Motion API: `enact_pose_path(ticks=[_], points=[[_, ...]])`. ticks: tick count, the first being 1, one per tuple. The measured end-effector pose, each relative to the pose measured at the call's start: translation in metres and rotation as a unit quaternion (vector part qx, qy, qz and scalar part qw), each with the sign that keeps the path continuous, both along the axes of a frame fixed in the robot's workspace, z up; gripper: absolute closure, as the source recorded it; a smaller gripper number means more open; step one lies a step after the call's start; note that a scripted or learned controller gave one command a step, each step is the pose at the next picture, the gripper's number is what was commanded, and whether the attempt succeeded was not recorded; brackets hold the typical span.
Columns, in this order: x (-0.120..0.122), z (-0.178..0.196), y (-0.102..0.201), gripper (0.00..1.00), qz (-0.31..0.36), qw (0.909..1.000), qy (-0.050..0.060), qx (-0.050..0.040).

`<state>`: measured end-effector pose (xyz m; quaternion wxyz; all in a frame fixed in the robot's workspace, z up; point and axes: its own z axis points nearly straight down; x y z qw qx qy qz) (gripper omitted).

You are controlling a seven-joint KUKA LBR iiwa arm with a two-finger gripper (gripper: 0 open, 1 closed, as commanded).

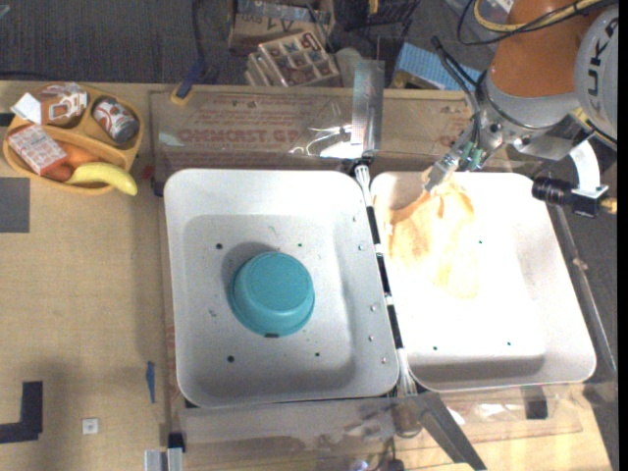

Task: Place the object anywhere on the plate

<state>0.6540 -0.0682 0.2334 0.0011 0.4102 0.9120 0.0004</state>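
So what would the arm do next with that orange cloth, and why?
Probably carry it left, toward the teal plate. The gripper is above the right bin's far left corner, and the cloth appears to hang from it, blurred. The plate sits alone in the left bin, so the cloth must cross the divider before being let go.

You have a tan bench (78, 312) carrying two shallow white bins side by side, the left bin (186, 263) and the right bin (559, 312), their edges touching. At the far left corner sits a yellow tray (20, 150) of toy food, a banana (103, 176) on it.
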Motion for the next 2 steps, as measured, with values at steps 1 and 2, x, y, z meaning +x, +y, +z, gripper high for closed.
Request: enact_pose_path(ticks=[1,2], points=[[-0.008,-0.008,0.049,1.0,0.197,0.9805,0.0,-0.0001],[-0.021,0.0,0.101,1.0,0.385,0.9229,-0.001,-0.0003]])
